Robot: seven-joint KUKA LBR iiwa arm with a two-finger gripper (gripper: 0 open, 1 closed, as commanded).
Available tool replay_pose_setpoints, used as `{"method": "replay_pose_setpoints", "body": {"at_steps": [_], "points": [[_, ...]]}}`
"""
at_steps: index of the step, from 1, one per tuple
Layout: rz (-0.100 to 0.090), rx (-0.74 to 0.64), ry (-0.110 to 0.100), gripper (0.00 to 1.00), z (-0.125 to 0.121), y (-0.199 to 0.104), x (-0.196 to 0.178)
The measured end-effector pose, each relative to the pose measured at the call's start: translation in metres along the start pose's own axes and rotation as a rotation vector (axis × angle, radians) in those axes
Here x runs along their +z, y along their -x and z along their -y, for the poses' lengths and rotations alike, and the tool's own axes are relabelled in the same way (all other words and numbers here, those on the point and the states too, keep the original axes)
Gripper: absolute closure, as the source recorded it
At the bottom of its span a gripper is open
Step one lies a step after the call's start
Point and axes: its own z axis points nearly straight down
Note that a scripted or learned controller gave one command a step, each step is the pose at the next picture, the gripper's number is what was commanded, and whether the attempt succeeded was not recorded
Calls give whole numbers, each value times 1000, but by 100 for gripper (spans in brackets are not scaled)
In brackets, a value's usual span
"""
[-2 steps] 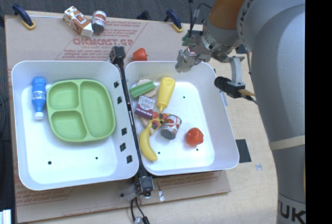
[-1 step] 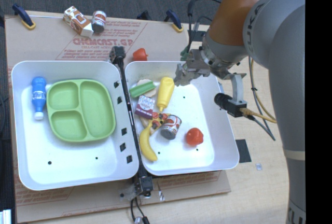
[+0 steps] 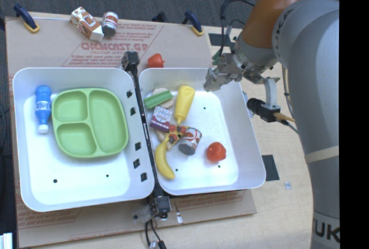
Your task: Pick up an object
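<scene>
You've got the grey arm with the orange band reaching in from the right, its claw hanging over the far right edge of the right shallow white bin. You can't tell from here whether the claw is released or clenched; nothing visible is gripped in it.

Pickable things sit in the right bin, mostly along its left half: a yellow plastic mustard bottle lies tilted near the far side, closest to the claw but apart from it. Just left of it is a green block with a pale end. Below that a purple and white packet, then a small red and white can on its side, touching a yellow banana that runs toward the near edge. A red tomato-like ball sits alone, right of the can.

Left shallow white bin: a green three-section plastic plate in the middle, a blue and white bottle just beside its left edge.

On the cardboard-covered table beyond the bins: a small carton touching a small can, and a red object near the right bin's far rim.
</scene>
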Motion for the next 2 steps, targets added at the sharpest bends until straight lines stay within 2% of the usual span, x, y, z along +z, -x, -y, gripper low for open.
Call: {"method": "replay_pose_setpoints", "body": {"at_steps": [1, 2], "points": [[-2, -2, 0, 100, 15, -17, -27], [0, 0, 2, 100, 1, 19, -10]]}}
